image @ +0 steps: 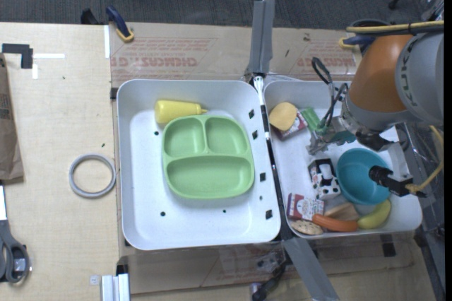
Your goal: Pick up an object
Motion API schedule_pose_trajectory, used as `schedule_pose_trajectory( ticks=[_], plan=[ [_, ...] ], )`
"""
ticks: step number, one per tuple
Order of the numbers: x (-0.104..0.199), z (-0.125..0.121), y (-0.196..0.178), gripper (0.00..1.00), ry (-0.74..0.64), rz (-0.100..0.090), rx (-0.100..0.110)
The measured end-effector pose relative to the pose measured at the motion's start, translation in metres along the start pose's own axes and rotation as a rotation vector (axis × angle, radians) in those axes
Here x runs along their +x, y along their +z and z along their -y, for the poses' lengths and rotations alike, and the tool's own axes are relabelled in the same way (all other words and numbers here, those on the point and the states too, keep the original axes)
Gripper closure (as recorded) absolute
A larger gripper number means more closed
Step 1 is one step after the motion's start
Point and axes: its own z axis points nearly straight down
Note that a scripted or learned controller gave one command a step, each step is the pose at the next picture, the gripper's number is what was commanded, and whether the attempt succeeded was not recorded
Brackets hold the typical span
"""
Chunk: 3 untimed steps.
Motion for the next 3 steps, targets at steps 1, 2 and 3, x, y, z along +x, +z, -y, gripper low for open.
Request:
schedule_pose_trajectory(
  ticks=[1,2,3],
  plan=[
    [0.0,0.0,0.0,0.0,0.0,0.0,0.0],
    [0.011,0.041,0.01,0.0,-0.126,-0.002,0.001],
    [0.009,0.041,0.002,1.0,-0.121,-0.002,0.003]
  ],
)
